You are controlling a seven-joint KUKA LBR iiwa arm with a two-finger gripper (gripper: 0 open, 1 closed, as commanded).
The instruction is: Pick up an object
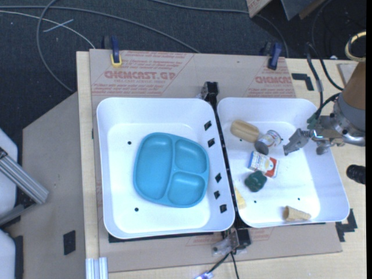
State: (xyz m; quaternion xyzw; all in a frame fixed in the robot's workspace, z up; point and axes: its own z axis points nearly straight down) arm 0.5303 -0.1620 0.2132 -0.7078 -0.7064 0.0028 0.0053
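Observation:
The right bin [325, 185] holds several small objects. A tan cylinder [244, 131] lies near its back left, with a small silver can [268, 139] beside it. In front of these lie a blue, white and red packet [263, 163] and a dark green lump [254, 182]. A small yellow piece [240, 199] rests by the left wall. A tan wedge [296, 214] sits near the front rim. My gripper [307, 145] hangs over the right bin's back right part, just right of the silver can. It is open, with nothing between its fingers.
The left bin [110, 156] bears a blue divided plate [171, 169]. A black divider with clips [216, 156] runs between the bins. The arm's body [356, 106] stands over the right bin's far right edge. Blue clamps [115, 52] hold the board at the back.

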